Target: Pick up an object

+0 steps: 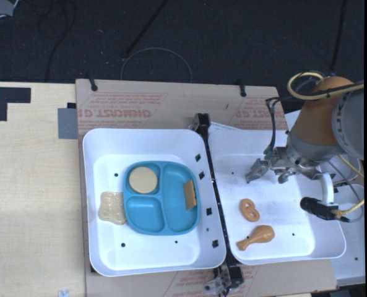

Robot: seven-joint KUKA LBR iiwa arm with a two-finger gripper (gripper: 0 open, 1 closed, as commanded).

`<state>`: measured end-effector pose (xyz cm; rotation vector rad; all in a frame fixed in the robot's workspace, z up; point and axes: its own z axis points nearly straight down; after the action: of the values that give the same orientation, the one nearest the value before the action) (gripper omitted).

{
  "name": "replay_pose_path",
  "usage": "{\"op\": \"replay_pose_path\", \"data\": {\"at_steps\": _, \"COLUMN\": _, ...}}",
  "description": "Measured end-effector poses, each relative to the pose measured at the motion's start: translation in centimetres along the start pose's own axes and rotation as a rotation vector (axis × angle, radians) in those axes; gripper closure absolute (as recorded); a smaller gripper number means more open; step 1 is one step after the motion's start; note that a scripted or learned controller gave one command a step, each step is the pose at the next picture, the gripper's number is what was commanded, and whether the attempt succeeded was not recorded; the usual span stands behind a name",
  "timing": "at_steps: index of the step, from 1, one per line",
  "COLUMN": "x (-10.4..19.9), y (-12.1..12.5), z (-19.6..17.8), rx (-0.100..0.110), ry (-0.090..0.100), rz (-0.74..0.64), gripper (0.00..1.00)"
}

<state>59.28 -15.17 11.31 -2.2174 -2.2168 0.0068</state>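
Pincer [268, 169], fingers spread and empty, above the right bin [332, 243]. Lower centre-right of frame: pretzel [249, 210] and drumstick [257, 236], probably light, rigid plastic; the drumstick's narrow shank likely offers the surest hold.

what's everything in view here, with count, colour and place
bins: 2, white, side by side on the bench
divided plate: 1, blue, in the left bin
round cracker: 1, tan, in the plate's upper left compartment
brown slice: 1, brown, in the plate's right compartment
toast piece: 1, pale yellow, left bin, against the plate's left edge
pretzel: 1, orange-brown, right bin
drumstick: 1, tan, right bin, below the pretzel
arm: 1, grey and orange, over the right bin
pincer: 1, grey, above the pretzel
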Motion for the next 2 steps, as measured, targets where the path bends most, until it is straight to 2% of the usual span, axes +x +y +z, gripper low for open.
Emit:
{"op": "replay_pose_path", "data": {"at_steps": 1, "x": -0.1, "y": 0.1, "z": -1.3, "rx": -0.003, "ry": 0.000, "rz": 0.003, "gripper": 1.00}}
{"op": "replay_pose_path", "data": {"at_steps": 2, "x": -0.4, "y": 0.0, "z": -5.5, "rx": -0.008, "ry": -0.001, "rz": 0.005, "gripper": 1.00}}
